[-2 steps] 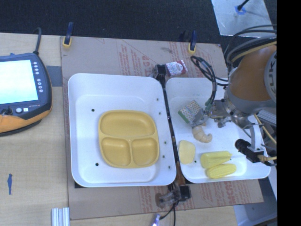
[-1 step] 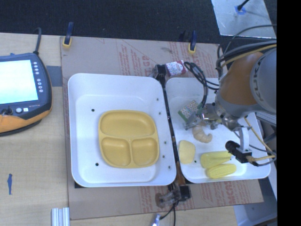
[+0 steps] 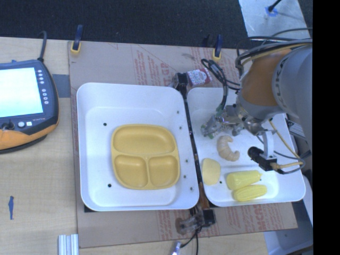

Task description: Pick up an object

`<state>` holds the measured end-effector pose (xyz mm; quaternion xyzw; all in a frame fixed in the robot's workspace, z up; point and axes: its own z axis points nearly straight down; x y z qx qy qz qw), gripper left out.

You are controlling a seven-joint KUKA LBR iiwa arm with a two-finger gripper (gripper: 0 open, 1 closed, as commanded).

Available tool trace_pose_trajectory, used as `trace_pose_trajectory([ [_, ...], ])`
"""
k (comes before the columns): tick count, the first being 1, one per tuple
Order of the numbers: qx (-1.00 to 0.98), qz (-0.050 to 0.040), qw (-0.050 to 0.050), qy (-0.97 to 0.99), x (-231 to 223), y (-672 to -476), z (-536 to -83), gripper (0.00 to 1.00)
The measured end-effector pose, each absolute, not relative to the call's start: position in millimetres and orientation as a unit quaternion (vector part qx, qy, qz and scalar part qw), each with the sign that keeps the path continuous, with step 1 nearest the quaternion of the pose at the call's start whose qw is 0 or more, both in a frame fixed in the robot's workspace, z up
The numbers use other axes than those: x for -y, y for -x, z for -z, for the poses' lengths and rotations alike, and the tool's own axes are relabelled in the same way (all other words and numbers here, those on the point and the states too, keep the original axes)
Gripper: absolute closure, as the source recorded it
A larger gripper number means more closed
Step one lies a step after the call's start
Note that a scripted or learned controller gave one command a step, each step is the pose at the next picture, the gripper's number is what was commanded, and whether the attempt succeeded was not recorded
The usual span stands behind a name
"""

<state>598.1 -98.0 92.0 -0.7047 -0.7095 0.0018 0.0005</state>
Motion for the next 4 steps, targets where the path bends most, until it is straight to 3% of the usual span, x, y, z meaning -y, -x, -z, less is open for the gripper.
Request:
trace_pose_trajectory([
  [1, 0.709, -0.0023, 0.001, 0.705, 97, -572.1, -92, 0.0],
  [2, 0.709, -0.0009, 0.001, 0.706, 103, -606.7, -92, 0.0],
  [3, 0.709, -0.0021, 0.001, 0.705, 112, -556.2, -91, 0.0],
  [4, 0.708, -0.0009, 0.001, 0.706, 108, -594.0, -92, 0.0],
])
